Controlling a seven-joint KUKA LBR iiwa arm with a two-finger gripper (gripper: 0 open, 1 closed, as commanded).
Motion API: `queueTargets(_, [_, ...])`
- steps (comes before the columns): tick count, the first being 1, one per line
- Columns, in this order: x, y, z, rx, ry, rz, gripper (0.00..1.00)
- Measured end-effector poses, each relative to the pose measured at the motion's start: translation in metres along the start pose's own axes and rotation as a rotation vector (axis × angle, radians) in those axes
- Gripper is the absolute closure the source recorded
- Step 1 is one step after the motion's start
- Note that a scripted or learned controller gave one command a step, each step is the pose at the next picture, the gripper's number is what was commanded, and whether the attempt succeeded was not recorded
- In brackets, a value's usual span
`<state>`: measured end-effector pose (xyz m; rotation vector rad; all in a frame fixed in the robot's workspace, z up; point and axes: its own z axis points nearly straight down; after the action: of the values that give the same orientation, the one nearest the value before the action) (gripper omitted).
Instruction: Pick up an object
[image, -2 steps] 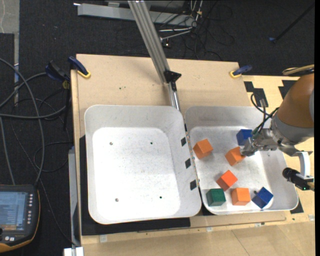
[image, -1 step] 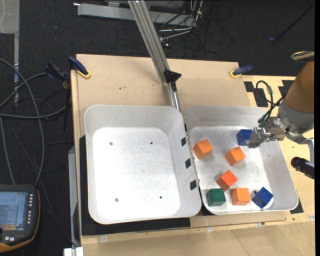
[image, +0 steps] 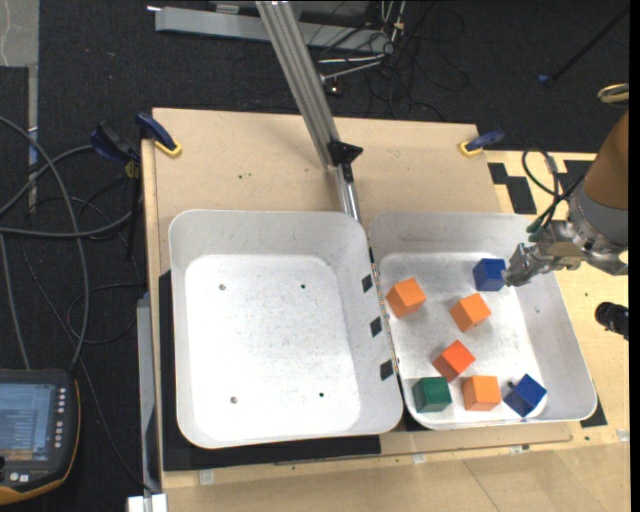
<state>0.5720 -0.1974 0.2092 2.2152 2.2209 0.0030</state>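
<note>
From the overhead camera view, the right bin (image: 560, 330) holds seven cubes: four orange, two blue and one green, while the left bin (image: 200, 250) lies beside it on the bench (image: 250, 160). Taking the right bin as a clock face, one orange cube (image: 406, 296) sits at ten o'clock, another orange cube (image: 470, 311) near the centre, a third orange cube (image: 455, 358) at six and a fourth orange cube (image: 481, 392) at five, with the green cube (image: 432, 393) at seven, a blue cube (image: 524, 394) at four and a second blue cube (image: 489, 274) at one. The gripper (image: 522, 268) hangs just beside that upper blue cube at its three o'clock side, and whether its claw is spread or closed cannot be told.
</note>
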Motion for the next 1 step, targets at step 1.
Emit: queueTargets(1, [0.0561,0.0061,0.0051,0.005,0.004,-0.005,1.0])
